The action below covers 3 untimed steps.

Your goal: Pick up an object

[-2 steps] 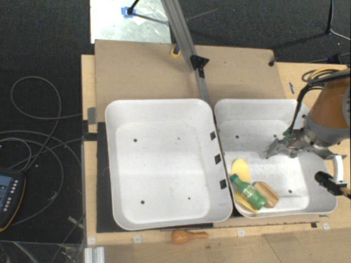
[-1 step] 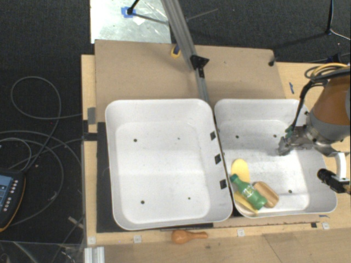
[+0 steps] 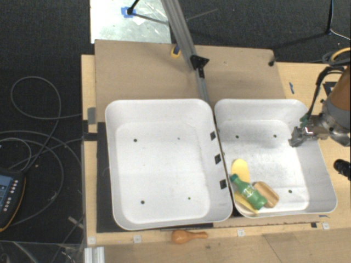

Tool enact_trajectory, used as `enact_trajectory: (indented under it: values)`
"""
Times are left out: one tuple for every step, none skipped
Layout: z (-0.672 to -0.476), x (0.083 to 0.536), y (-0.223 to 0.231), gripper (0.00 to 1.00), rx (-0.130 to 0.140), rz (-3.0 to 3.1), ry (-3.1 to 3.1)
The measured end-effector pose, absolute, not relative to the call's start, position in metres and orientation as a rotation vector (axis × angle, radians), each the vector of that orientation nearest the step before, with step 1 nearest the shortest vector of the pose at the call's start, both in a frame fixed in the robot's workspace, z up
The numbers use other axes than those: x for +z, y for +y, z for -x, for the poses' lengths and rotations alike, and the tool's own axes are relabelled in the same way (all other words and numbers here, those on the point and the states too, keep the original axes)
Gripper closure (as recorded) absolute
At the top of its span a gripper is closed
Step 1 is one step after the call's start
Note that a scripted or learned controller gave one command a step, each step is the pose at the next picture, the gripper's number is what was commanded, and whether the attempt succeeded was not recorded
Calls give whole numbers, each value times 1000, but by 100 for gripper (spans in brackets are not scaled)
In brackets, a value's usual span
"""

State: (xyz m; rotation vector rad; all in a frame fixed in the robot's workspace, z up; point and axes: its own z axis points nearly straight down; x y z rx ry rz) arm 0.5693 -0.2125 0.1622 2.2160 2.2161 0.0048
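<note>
While the gripper hangs at right of frame, grip state impossible to tell, it should descend squarely over the green bottle lying lower centre-right in the right bin, beside 2 other objects

- You will find no text, number, brand or sign that can be read anywhere on the bench or the two bins.
- The green bottle in the right bin carries a pale band around its middle; if you look for print on it, it is too small to make out.
- The handheld device on the floor at the left edge shows a lit bluish screen; its contents are too blurred for you to read.
- The blue tape on the floor near the top bears no writing you can make out.
</note>
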Motion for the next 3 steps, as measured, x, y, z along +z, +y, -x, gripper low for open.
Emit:
enact_trajectory:
  values:
    - [-570, 222, -204, 100, 6, -2209, 2222]
    - [-571, 268, -204, 100, 5, -2210, 2223]
    - [-566, 267, -146, 100, 4, -2209, 2234]
